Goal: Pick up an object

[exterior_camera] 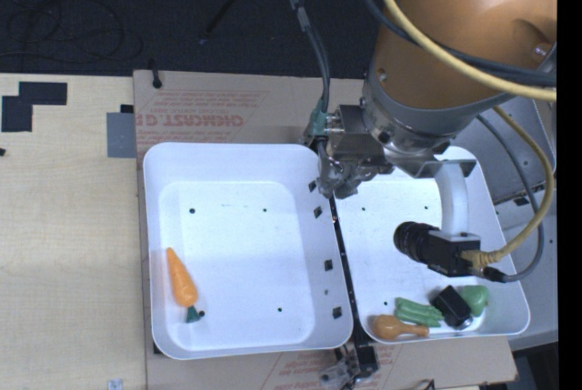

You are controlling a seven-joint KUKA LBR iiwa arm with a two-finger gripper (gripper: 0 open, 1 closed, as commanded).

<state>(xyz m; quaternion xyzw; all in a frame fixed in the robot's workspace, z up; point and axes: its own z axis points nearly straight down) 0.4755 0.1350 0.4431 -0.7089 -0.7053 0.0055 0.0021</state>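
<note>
Arm hangs over the seam between the bins, nothing claimed yet.

Camera view: the pincer (344, 182) sits low at the far end of the divider, beside the right bin (382, 234); whether it's spread or closed I cannot tell. Candidates wait apart: a carrot (181, 277) alone near the left bin's (236, 243) near-left corner, while a green piece (418, 312), an orange piece (397, 327) and a black block (452, 305) crowd the right bin's near edge.
</note>
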